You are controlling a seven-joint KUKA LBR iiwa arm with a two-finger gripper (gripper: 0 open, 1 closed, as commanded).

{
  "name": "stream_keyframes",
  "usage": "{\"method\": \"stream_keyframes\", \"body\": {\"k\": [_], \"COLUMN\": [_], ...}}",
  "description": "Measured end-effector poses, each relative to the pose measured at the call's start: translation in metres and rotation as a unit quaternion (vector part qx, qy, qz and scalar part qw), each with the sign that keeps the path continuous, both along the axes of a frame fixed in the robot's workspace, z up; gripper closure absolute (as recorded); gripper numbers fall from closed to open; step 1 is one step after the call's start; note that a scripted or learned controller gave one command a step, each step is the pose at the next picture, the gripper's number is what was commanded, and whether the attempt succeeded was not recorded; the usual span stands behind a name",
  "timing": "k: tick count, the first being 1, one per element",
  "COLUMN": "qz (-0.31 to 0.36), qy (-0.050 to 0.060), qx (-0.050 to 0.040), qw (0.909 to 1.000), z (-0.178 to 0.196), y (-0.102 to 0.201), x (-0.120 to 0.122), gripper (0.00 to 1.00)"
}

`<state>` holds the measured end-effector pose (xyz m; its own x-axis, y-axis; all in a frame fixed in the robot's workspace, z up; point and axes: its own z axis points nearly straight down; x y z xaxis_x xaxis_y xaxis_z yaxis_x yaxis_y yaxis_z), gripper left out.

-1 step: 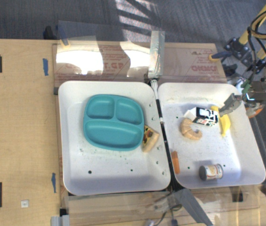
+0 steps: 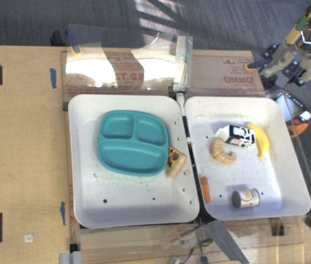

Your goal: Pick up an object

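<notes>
Left bin [image 2: 83, 191] holds a divided plate [image 2: 132, 142]; right bin [image 2: 287, 186] holds a banana [image 2: 261, 141], can [image 2: 246, 198] and pastry [image 2: 223, 150].

Found in right bin [image 2: 287, 191]: curved yellow banana [image 2: 261, 141], black-and-white box [image 2: 240, 136] touching tan pastry [image 2: 222, 150], orange stick [image 2: 205, 190], can [image 2: 246, 198] tipped sideways. Found in left bin [image 2: 89, 202]: teal divided plate [image 2: 133, 143], lying flat.

Teal tray [image 2: 132, 142], yellow banana [image 2: 262, 141], white bins [image 2: 89, 194].

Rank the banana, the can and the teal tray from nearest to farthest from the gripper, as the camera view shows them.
1. Banana: upper right of the right bin, below the gripper.
2. Can: lying on its side at that bin's front.
3. Teal tray: in the left bin, across the divide.
</notes>
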<state>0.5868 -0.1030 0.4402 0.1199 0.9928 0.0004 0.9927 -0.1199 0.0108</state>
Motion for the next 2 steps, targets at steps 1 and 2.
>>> {"method": "stream_keyframes", "body": {"k": [1, 2], "qz": [0.035, 0.042], "qy": [0.005, 0.006], "qx": [-0.0007, 0.0001], "qw": [0.9994, 0.9991], "z": [-0.004, -0.005], "y": [-0.071, -0.121], "x": [-0.063, -0.109], "gripper": [0.00, 0.00]}}
